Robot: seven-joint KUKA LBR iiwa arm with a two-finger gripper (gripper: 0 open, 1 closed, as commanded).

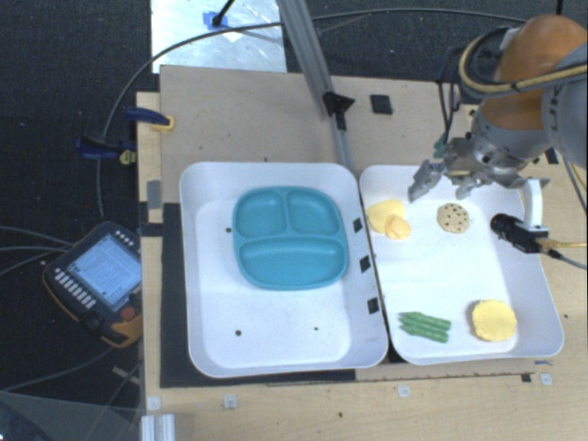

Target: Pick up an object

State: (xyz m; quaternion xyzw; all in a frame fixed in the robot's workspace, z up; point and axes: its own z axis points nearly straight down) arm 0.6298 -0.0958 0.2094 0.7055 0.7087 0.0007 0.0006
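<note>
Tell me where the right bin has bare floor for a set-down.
Bare: middle of right bin, between cookie above and green beans and yellow disc below. Crowded: the top, around yellow piece, cookie and gripper.

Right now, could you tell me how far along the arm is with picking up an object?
Nothing looks picked yet. The gripper hangs open over the right bin, holding nothing, just above the round cookie and beside the yellow piece. The green beans and yellow disc lie untouched, and the blue plate sits in the left bin. Descent, grasp and lift remain.
</note>
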